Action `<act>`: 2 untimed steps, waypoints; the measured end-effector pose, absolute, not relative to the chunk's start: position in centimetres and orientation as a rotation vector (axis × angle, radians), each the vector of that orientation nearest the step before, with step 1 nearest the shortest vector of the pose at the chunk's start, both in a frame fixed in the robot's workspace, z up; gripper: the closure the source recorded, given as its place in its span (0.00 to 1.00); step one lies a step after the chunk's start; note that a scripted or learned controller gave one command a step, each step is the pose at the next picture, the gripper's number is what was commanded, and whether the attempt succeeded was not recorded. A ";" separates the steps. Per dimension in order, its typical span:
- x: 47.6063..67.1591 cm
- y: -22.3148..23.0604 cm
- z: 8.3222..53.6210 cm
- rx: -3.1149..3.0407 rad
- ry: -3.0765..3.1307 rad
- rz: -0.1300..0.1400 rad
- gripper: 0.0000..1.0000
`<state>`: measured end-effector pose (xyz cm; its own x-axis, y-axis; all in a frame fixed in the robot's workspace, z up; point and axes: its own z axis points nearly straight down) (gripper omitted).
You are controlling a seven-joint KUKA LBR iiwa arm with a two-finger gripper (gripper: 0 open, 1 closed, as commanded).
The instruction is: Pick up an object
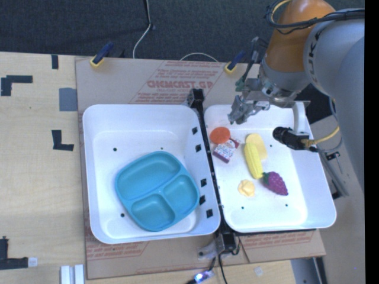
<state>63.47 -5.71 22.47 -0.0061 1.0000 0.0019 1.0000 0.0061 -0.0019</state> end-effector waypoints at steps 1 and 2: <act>62.6 -0.7 22.7 -2.212 -2.227 0.001 1.00; 63.6 4.7 23.3 -2.212 -2.228 -0.001 1.00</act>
